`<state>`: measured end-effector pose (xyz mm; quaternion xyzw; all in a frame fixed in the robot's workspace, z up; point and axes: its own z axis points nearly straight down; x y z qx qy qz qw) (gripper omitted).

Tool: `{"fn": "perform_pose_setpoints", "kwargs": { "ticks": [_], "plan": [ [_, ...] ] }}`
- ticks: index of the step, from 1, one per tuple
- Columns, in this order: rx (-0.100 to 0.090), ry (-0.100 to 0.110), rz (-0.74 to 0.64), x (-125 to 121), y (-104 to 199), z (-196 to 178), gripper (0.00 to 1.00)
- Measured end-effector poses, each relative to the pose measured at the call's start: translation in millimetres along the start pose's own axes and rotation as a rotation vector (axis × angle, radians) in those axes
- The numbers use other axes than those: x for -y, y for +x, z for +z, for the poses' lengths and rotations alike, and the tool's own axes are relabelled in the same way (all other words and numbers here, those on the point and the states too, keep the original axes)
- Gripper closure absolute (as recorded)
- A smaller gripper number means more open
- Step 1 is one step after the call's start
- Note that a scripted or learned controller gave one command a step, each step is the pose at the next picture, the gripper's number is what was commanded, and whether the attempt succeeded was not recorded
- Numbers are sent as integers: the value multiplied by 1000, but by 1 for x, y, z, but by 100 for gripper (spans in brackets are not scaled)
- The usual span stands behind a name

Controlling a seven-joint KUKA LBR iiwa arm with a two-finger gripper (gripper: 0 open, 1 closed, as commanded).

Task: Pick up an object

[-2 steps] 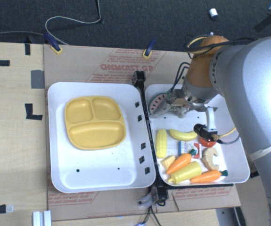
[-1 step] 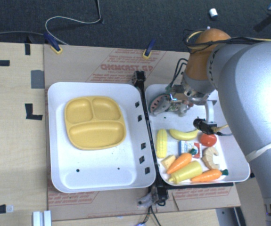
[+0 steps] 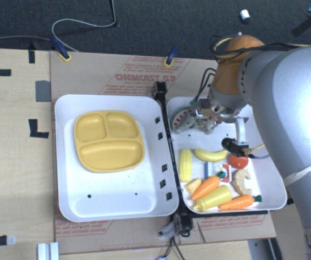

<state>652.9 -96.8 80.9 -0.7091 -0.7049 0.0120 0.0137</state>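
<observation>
The right bin [image 3: 269, 194] holds a pile of toy food: a corn cob [image 3: 185, 164], a banana [image 3: 210, 155], a red tomato [image 3: 238, 161], an orange carrot [image 3: 205, 187], a second carrot [image 3: 236, 202] and a yellow squash-like piece [image 3: 216, 197]. My gripper [image 3: 194, 120] hangs low over the far left part of this bin, above bare white floor. It is behind the banana and the corn and apart from both. Nothing shows held in it.
The left bin [image 3: 68, 188] holds a yellow divided plate [image 3: 109, 141]. A black divider with clips [image 3: 165, 145] runs between the bins. The grey arm [image 3: 285, 107] covers the right bin's far right side. A small blue and white item [image 3: 216, 171] lies among the food.
</observation>
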Motion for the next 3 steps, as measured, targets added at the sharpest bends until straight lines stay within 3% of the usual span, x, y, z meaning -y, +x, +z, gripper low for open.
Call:
{"fn": "perform_pose_setpoints", "kwargs": {
  "ticks": [1,2,3],
  "plan": [
    [4,-35,-7,22,0,-3,0],
    [4,-37,-7,44,1,-3,0],
    [1,-25,-5,9,1,-2,0]
  ]
}}
